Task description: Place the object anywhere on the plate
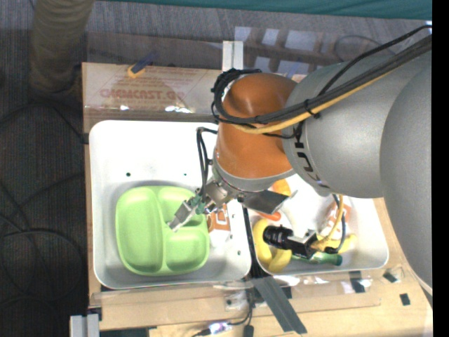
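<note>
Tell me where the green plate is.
The green plate lies in the camera view's left white bin, toward its lower edge, with the gripper at its right rim.

You see the arm [337,139] reaching in from the right, with its gripper [184,215] above the right side of the green plate [144,230], which lies in the left bin [126,146]. Just right of the plate, against that bin's wall, lies a white-and-orange thing [219,221]. In the right bin [375,248] you have a yellow thing [275,260] near the front left corner and a green thing [330,260] beside it, both too hidden to name.
</note>
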You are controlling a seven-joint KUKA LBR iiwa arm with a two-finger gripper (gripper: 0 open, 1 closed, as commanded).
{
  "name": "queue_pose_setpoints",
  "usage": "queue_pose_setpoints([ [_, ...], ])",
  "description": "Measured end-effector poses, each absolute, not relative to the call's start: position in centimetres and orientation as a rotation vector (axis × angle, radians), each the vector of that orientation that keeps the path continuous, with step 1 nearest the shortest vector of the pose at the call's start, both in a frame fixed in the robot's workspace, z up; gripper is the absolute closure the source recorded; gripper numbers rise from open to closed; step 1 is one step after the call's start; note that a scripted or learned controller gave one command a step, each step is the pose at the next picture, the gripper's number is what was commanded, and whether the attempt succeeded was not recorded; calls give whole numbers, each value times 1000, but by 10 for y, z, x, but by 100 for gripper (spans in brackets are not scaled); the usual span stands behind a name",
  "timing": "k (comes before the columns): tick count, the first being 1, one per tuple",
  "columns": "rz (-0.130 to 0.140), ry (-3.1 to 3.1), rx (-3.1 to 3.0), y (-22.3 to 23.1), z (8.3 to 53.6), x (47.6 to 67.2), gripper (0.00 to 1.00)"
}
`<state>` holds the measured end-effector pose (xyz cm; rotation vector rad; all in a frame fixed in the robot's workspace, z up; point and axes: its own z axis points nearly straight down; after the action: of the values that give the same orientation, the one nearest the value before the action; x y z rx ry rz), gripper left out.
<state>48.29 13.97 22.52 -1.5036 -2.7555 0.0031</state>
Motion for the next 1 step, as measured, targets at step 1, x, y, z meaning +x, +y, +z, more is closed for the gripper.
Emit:
queue_pose_setpoints([
  [1, -25, -2475, -1950, 161, 109, 488, 0],
])
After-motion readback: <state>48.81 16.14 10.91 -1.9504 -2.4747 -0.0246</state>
